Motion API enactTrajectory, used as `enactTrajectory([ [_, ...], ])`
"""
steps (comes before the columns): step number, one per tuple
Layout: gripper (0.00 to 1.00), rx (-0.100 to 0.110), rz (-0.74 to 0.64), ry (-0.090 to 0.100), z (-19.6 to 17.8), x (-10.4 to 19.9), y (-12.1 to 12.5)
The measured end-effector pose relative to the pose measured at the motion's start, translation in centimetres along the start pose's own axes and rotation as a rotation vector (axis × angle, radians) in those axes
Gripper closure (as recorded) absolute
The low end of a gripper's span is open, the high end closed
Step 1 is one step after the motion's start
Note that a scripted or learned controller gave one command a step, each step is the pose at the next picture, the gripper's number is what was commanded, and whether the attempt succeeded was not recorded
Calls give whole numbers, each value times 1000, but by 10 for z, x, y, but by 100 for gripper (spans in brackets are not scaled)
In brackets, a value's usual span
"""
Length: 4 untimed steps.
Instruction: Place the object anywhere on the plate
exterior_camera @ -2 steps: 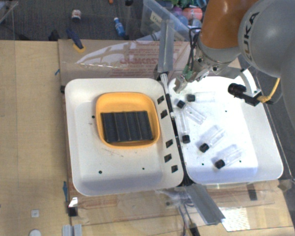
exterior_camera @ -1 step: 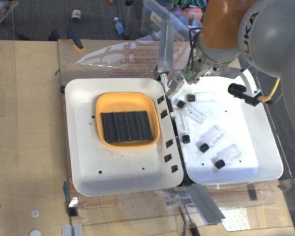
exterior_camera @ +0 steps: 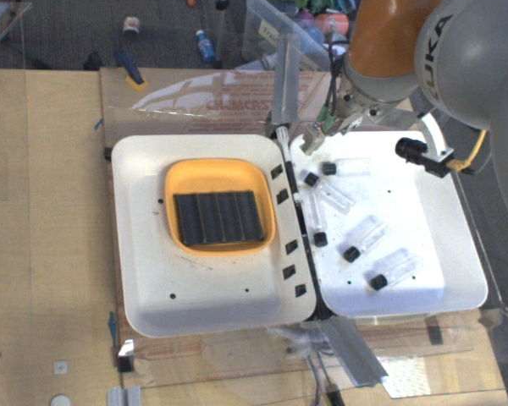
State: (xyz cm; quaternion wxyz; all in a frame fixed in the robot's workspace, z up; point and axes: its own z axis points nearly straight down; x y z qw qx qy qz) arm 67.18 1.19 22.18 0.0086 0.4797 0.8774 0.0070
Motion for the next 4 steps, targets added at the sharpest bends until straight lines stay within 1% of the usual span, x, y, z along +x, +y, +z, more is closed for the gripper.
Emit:
enactTrajectory([
  [1, 0, 0, 0, 0, 0, 0, 0],
  [2, 100, -7, 1, -3, -12, -1, 1],
  [3, 100, 13, -168, 4, -33, 6, 0],
  [4, 100, 17, -295, 10, -15, -8, -21],
])
